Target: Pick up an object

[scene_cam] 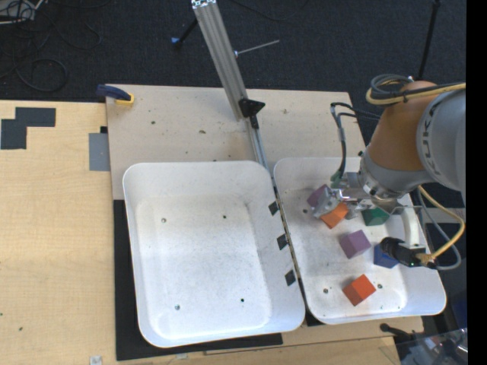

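Observation:
The right bin (411, 303) holds several small blocks. My gripper (333, 202) hangs over its upper left part, right above a small orange block (333, 217), which it partly hides. A mauve block (316, 198) lies just left of the gripper. A green block (374, 217) sits to its right, under the wrist. Further forward lie a purple cube (354, 243), a blue block (384, 256) and a red-orange cube (359, 289).
The left bin (144, 204) lies beside the right one, across a divider with black clips (281, 240). A slanted aluminium rail (224, 59) rises behind the bins. Cables and a black fitting (403, 251) trail by the right bin's right side.

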Controlling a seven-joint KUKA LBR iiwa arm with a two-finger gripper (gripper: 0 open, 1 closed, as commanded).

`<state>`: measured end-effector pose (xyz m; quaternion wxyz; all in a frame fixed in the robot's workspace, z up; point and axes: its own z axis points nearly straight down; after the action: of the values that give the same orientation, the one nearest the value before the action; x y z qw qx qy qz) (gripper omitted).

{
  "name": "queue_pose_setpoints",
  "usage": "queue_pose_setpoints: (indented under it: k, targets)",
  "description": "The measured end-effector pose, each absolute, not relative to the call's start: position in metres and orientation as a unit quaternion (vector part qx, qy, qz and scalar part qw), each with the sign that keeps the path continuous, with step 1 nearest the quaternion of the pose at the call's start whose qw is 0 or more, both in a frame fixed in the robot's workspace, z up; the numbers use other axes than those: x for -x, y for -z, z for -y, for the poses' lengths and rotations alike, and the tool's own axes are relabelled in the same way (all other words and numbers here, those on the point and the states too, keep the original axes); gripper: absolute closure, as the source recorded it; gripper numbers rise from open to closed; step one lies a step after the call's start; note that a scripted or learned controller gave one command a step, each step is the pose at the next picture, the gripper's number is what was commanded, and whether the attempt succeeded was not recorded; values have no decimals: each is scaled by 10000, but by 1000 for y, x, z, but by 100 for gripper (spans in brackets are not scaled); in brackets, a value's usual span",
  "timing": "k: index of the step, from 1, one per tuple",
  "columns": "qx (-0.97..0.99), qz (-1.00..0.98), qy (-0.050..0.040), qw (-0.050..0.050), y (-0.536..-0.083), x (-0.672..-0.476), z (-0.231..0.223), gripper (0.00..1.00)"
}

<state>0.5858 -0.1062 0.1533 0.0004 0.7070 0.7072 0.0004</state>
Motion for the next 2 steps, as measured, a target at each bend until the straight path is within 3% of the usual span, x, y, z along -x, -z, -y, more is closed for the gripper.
queue_pose_setpoints:
  k: [2]
  targets:
    - [-7071,-7071,-3,4,-257,-591,108,100]
